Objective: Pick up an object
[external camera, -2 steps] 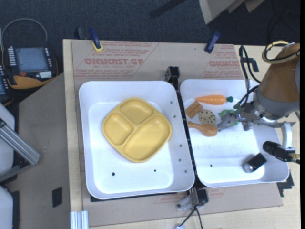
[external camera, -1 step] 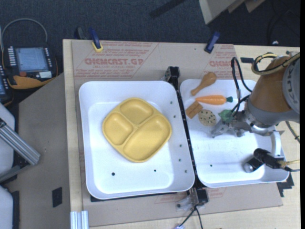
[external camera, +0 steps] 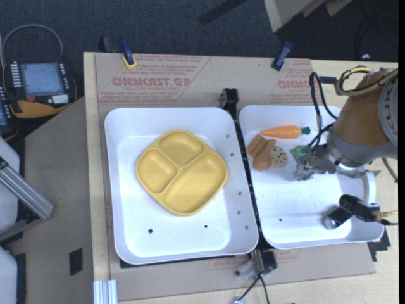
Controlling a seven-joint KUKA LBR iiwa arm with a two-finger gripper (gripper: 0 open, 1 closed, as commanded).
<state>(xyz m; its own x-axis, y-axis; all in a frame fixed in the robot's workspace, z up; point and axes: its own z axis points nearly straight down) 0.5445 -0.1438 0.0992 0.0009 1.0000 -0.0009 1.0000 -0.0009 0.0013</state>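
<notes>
My gripper (external camera: 308, 168) is low over the right bin (external camera: 304, 227), in its upper middle part. A small green item (external camera: 299, 151) lies right against the gripper's upper left side, partly hidden by it. Left of that sit a speckled tan piece (external camera: 279, 158) and two brown sausage-like pieces (external camera: 258, 152) close together. An orange toy carrot (external camera: 281, 132) with a green tip lies along the bin's far side. I see nothing clearly held in the gripper.
The left bin (external camera: 126, 220) holds a yellow divided plate (external camera: 182, 170) near its middle. A black divider bar (external camera: 243, 170) runs between the bins. Blue clamps (external camera: 281, 55) grip the bench's far edge. The right bin's front half is bare white floor.
</notes>
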